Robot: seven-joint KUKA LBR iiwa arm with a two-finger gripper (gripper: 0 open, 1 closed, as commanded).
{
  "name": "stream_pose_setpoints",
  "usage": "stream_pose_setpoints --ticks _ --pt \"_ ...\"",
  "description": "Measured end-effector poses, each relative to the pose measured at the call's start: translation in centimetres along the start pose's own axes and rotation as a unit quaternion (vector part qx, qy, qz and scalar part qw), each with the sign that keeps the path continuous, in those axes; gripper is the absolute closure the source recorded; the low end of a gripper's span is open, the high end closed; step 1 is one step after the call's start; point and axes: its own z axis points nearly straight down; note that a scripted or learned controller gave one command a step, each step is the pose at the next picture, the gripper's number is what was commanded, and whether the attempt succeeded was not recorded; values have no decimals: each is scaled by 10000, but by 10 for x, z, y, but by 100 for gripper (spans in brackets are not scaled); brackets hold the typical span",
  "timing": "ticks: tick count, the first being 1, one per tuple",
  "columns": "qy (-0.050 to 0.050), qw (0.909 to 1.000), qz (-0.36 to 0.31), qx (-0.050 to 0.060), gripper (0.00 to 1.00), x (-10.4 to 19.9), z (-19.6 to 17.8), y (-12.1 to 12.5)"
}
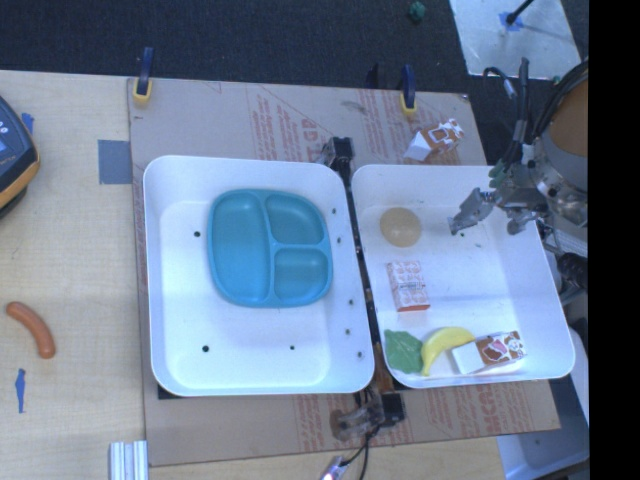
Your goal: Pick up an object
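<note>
The right bin [520,268] holds a pale round ball [400,226], a small red-and-white packet [407,286], a green piece [403,351], a yellow banana [445,345] and a red-and-white carton [492,353]. My gripper [492,213] hangs over the upper right part of this bin, to the right of the ball. Its two fingers stand apart, open, with nothing between them. The arm comes in from the right edge.
The left bin [170,298] holds a blue divided plate [270,247]. A small packet [436,141] lies on the cardboard behind the right bin. A sausage [32,328] lies on the bench at far left, with a dark device [14,158] beyond it.
</note>
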Motion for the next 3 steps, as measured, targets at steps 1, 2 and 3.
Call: stream_pose_setpoints --ticks 1,2,3 --pt "-4 10000 -5 12 0 31 97 27" --pt "-10 10000 -7 2 0 40 152 61" --pt "-7 10000 -11 -9 0 43 151 74"
